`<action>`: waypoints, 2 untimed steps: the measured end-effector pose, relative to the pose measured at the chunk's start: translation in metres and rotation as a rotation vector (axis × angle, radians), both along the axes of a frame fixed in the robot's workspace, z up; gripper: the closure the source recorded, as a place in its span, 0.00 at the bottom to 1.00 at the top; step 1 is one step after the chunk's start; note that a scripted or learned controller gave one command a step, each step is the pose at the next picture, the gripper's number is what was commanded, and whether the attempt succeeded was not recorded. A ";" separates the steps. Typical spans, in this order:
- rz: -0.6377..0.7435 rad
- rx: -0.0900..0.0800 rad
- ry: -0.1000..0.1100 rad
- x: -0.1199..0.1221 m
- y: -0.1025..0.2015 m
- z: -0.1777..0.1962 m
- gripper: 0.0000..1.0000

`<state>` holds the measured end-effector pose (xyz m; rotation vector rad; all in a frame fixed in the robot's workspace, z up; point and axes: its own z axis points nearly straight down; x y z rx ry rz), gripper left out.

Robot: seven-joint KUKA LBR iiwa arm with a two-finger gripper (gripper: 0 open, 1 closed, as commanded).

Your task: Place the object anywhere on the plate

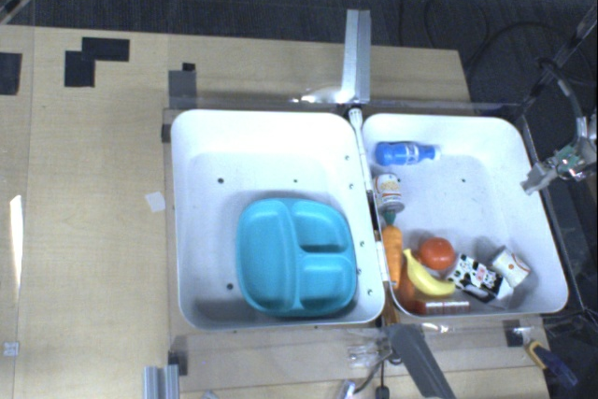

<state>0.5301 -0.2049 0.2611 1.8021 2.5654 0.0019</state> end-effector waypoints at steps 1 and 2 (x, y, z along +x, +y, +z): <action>-0.098 0.002 0.002 -0.042 0.051 -0.058 1.00; -0.094 0.001 -0.005 -0.040 0.051 -0.047 1.00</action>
